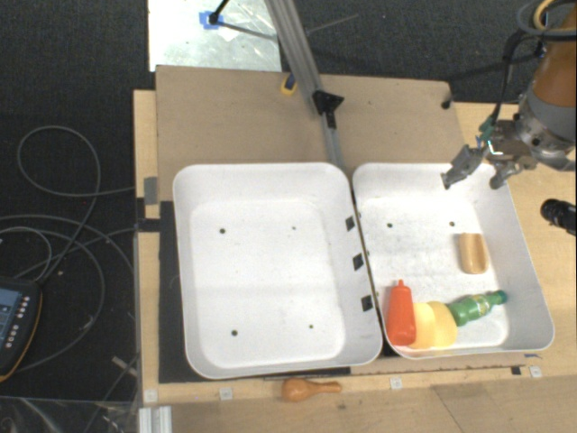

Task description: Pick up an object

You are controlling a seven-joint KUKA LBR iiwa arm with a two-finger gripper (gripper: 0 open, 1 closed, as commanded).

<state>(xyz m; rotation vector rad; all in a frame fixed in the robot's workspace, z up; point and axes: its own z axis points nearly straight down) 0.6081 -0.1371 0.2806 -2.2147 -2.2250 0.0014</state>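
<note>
My gripper [474, 173] hangs over the far right part of the right bin [424, 197], its two fingers spread open with nothing between them. In that bin lie a tan cylinder [471, 252] near the right wall, and along the front wall a red bottle [400, 312], a yellow object [435, 325] and a green bottle [476, 308]. The red bottle and yellow object touch. The gripper is well above and behind the tan cylinder.
The left bin [261, 269] sits beside the right one. An orange-brown pear-shaped object [308, 388] lies on the bench in front of the bins. A grey pole [302, 61] slants over the back of the bench. Cables trail on the floor at left.
</note>
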